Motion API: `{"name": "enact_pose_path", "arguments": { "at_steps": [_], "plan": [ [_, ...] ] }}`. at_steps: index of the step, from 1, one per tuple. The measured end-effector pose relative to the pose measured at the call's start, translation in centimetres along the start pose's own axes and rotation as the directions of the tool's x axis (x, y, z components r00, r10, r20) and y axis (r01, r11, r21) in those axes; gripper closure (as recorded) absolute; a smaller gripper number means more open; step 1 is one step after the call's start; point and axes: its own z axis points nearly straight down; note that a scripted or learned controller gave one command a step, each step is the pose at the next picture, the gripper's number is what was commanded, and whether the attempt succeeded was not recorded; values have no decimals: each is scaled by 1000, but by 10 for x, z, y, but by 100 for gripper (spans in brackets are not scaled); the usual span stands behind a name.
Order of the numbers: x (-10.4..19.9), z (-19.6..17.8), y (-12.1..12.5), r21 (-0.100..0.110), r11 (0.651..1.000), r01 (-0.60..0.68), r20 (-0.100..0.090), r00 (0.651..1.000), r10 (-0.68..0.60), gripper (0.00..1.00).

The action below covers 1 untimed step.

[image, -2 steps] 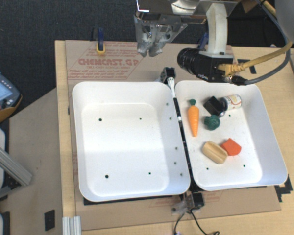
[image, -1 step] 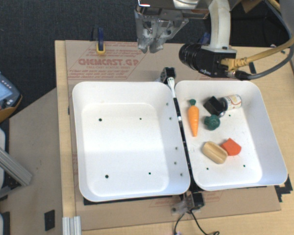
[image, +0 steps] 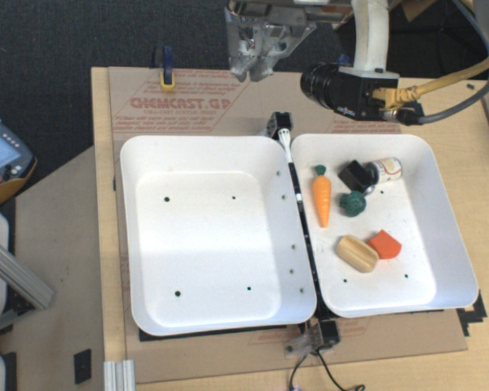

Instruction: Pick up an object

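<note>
Beyond the bins' far edge, tool (image: 253, 59) hangs over the bench (image: 196, 96), finger spread unclear; carrot (image: 322, 198), orange block (image: 385, 244) in right bin (image: 448, 243).

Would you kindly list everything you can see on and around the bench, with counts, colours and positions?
shallow white plastic bins: two, white, side by side on the board
brown cardboard board with red lettering: one, under the bins
toy carrot: one, orange with green top, right bin, near its left wall
small black block: one, right bin, far end
white cylinder with a red end: one, right bin, beside the black block
dark green ball: one, right bin, just below the black block
tan bread-shaped block: one, right bin, middle
orange block: one, touching the tan block
blue clamp: one, board's far edge
gripper: one, metallic, above the board's far edge, beyond the bins
</note>
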Motion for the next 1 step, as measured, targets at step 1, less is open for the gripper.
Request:
{"name": "enact_pose_path", "arguments": {
  "at_steps": [1],
  "plan": [
    [1, -10, 0, -3, 1000, 1, -1, 1000, -1, 100]
  ]
}}
